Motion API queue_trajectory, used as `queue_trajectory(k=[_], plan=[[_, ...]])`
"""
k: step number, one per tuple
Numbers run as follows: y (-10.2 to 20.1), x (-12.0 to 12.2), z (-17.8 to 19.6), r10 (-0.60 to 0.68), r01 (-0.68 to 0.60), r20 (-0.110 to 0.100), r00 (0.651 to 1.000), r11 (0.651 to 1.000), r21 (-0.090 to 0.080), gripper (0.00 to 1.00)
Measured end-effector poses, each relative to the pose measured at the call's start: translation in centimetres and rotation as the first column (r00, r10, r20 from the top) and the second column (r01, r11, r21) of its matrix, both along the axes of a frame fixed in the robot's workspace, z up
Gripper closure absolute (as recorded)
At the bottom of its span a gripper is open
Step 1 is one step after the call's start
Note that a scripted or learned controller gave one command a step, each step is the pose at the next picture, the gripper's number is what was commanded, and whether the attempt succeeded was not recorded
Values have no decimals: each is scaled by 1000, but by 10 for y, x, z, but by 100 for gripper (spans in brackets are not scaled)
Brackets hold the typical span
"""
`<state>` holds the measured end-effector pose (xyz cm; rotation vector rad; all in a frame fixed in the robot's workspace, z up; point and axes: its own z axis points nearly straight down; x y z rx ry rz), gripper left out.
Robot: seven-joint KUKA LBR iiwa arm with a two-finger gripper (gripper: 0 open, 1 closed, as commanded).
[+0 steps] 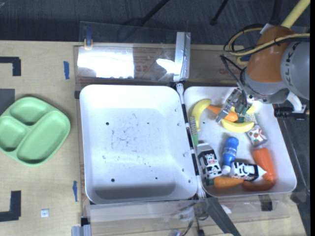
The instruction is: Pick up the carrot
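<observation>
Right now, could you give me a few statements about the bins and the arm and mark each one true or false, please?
1. The gripper is over the right bin. True.
2. The green divided plate sits inside the left bin. False: it lies on the bench, left of both bins.
3. A blue bottle lies in the right bin. True.
4. Both bananas lie in the left bin. False: the bananas are in the right bin.
5. An orange carrot lies along the right bin's near edge. True.
</observation>
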<state>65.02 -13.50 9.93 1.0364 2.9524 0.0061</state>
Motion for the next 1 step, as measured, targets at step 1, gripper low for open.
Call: queue_trajectory(k=[1], plan=[[52, -11, 109, 90, -90, -7, 996, 996, 0, 100]])
